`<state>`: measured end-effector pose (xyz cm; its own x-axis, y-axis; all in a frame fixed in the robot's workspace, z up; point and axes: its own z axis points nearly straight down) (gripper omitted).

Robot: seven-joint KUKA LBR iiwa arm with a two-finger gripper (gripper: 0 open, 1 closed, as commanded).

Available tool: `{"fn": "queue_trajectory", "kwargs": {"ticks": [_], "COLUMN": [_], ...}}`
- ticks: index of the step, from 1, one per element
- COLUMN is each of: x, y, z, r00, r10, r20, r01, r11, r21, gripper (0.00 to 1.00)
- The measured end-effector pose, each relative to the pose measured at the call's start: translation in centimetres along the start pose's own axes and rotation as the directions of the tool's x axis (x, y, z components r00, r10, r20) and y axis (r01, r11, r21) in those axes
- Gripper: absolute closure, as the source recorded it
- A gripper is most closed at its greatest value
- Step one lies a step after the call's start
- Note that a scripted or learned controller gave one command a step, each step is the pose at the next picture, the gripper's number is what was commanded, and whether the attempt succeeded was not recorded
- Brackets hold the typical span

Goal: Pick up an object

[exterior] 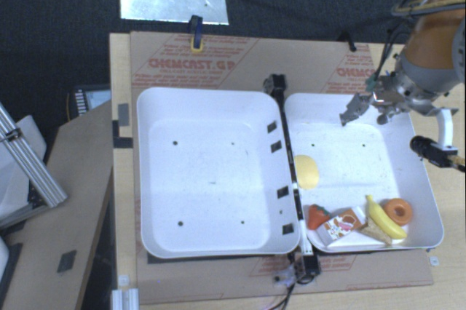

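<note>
Two shallow white plastic bins, left point(211, 170) and right point(349, 156). Grey two-finger gripper point(364, 110) hangs over the right bin's upper edge, can't tell its grip. Yellow banana point(384, 217), pale yellow round fruit point(307, 172), orange slice point(397, 211) sit lower right.

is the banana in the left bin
No, the banana lies in the right bin, near its front edge beside the orange slice.

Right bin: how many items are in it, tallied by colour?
Yellow: 2, a round fruit and a banana
Orange: 1, a round piece
Red: 1, a small piece
Red and white: 1, a packet
Total: 5, all in the right bin, most of them along its near edge.
</note>
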<state>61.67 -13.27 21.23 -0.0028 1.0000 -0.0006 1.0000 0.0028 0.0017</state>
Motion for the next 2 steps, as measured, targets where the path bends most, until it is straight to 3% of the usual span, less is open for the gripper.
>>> {"fn": "queue_trajectory", "kwargs": {"ticks": [1, 2], "x": [4.8, 3.7], "y": [0.0, -13.6], "z": [13.5, 12.8], "r00": [1.0, 1.0], "r10": [-0.005, 0.008], "r20": [-0.004, -0.003], "r01": [0.005, -0.008], "r11": [1.0, 1.0], "r21": [0.007, 0.009], "gripper": [0.0, 0.0]}}
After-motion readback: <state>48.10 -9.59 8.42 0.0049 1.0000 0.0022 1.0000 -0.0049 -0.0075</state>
